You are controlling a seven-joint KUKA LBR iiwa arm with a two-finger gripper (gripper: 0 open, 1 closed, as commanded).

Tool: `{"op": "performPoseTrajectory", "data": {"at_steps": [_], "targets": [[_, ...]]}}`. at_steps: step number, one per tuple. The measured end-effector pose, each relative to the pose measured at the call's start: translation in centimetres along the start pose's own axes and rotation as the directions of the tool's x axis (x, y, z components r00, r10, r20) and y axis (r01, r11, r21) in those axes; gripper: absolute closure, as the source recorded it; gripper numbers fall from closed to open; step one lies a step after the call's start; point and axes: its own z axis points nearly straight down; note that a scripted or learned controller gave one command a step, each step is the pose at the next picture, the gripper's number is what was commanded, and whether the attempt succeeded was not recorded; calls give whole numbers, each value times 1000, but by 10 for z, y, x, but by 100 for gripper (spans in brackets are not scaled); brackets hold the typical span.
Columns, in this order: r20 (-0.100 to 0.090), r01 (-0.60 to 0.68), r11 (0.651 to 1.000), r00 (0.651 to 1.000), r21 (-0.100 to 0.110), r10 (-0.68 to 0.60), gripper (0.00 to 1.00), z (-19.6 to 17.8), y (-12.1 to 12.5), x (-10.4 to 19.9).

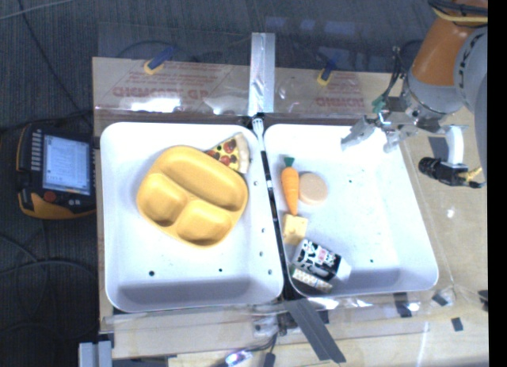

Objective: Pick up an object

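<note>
My gripper (371, 137) hovers over the back right part of the right bin (380, 223), open, with nothing between its fingers. Along that bin's left side lie an orange toy carrot (290, 186), a round peach-coloured disc (313, 189), a small yellow cheese block (295, 227) and a black-and-white patterned item (317, 263) at the front. The carrot and disc are left of and nearer than the gripper. In the left bin (127, 262) sits a yellow divided plate (192, 194), with a toy pizza slice (230, 151) at its back right edge.
The grey arm with its orange band (444, 48) comes in from the upper right. A handheld pendant with a screen (57, 169) lies left of the bins. Taped plastic sheets (198, 88) cover the bench behind the bins.
</note>
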Motion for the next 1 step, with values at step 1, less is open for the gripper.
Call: {"op": "performPoseTrajectory", "data": {"at_steps": [1], "targets": [[1, 178, 984, 984, 0, -178, 0, 65, -8, 92]]}}
